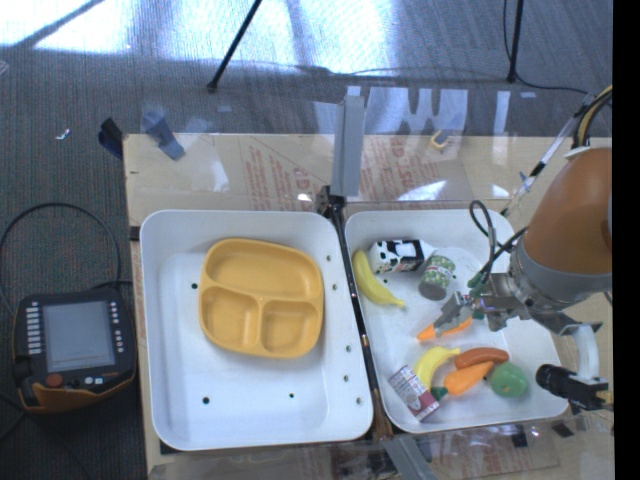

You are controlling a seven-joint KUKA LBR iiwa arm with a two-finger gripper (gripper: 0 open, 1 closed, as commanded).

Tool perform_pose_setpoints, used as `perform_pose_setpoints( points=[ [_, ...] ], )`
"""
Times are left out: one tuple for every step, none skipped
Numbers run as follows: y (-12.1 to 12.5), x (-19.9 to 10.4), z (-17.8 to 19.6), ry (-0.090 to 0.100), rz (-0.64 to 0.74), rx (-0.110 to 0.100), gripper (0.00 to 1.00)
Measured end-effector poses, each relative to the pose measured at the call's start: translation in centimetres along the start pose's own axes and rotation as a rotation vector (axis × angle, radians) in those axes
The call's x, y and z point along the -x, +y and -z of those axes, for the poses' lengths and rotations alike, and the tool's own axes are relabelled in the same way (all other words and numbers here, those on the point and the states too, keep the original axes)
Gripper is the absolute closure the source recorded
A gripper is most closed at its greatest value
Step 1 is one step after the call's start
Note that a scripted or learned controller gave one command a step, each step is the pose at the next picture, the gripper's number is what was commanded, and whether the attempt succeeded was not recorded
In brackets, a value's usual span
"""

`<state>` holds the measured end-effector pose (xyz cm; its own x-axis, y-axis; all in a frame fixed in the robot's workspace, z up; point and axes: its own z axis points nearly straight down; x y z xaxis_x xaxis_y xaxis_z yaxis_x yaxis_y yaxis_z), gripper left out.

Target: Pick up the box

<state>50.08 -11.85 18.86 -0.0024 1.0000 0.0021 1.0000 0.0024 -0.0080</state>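
Red-and-white, the box (414, 392) lies tilted on the floor of the right bin (392, 352), near that bin's front-left corner — below and left of the gripper (462, 309) in the camera view, well apart from it and untouched. Just right of the box sit a small banana (434, 362), two carrots (474, 367) and a green fruit (508, 380), clustered together under the gripper. The gripper hangs low over the middle of the right bin, at the end of the arm (565, 233) with its orange band; whether its fingers are parted or closed cannot be told, as they merge with an orange carrot (443, 329) lying right beneath them. Up and left of the gripper stand a green-topped can (436, 276) and a black-and-white cow toy (397, 256); farther left a larger banana (372, 280) lies along the bin's left wall. Across the divider, the left bin (180, 388) holds a yellow tray (262, 296) with three compartments.
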Motion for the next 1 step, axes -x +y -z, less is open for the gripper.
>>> perform_pose_setpoints(
  points=[
    [2.03, -3.21, -10.36, 0.0, 0.076, 0.003, 0.0]
  ],
)
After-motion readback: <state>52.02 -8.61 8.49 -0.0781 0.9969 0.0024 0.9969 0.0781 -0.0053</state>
